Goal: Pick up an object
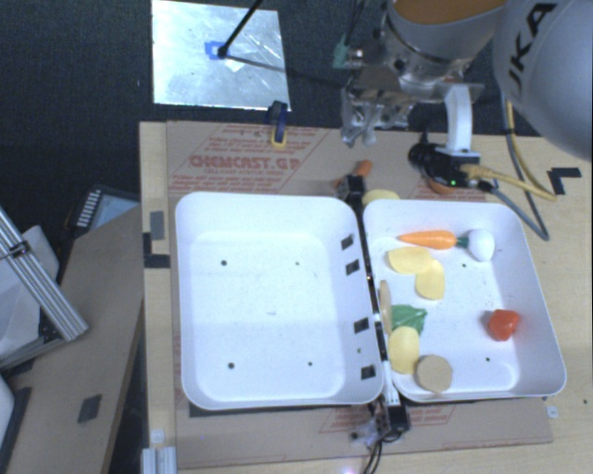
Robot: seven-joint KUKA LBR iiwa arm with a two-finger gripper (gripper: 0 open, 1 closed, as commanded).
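You had the arm (pixel 445 23) raised above the far edge of the bench, with the gripper (pixel 359 125) hanging beyond the far rim of the right bin (pixel 533 278), not over its contents. Nothing showed between its fingers, and the view did not resolve whether they were spread or closed, so you could not tell.

All candidate objects lay in the right bin. A carrot (pixel 428 239) lay flat near the far wall, with a white ball (pixel 481 244) just beside its right end. Two yellow slices (pixel 417 268) overlapped slightly below the carrot. A green leaf piece (pixel 406 318) lay against the left wall, next to another yellow piece (pixel 403 349) and a tan round disc (pixel 434 374) at the near edge. A red tomato (pixel 503 324) sat apart toward the right, with open floor around it.

The left bin (pixel 269 296) held no objects; it likely served as the drop side.

You probably held the arm high and back to keep the camera's view of the bin unobstructed. The pick itself had not yet begun. The tomato appeared to be the easiest target, since nothing crowded it.
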